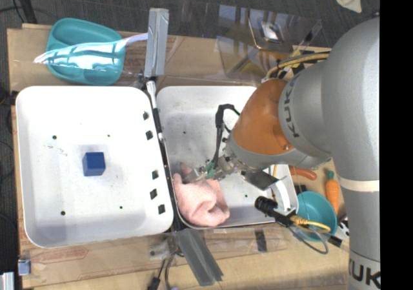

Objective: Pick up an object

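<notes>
The grey arm (348, 121), nearest the camera, fills the right side and bends down into the right bin (193, 104), its orange band (261, 127) just above the wrist. The gripper (210, 169) sits low over the near part of that bin, right at the upper edge of a pink cloth (200, 201); whether it is apart or together cannot be told. A blue cube (94, 163) lies alone in the left bin (39, 108). A teal scoop (84, 51) rests beyond the left bin.
</notes>
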Controlling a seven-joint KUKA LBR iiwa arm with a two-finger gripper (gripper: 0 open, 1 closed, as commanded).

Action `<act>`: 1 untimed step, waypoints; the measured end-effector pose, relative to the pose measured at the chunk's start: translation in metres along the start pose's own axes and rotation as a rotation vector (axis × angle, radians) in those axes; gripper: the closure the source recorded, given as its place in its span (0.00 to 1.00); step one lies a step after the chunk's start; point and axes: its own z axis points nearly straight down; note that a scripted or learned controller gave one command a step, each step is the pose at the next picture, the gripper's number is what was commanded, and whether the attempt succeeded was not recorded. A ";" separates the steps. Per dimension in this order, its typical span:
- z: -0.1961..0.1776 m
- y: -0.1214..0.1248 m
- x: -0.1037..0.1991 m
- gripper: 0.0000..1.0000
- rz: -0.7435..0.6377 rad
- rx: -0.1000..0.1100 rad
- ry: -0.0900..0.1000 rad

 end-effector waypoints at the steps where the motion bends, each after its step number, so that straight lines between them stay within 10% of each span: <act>1: 0.008 -0.009 -0.006 0.00 -0.029 -0.002 0.001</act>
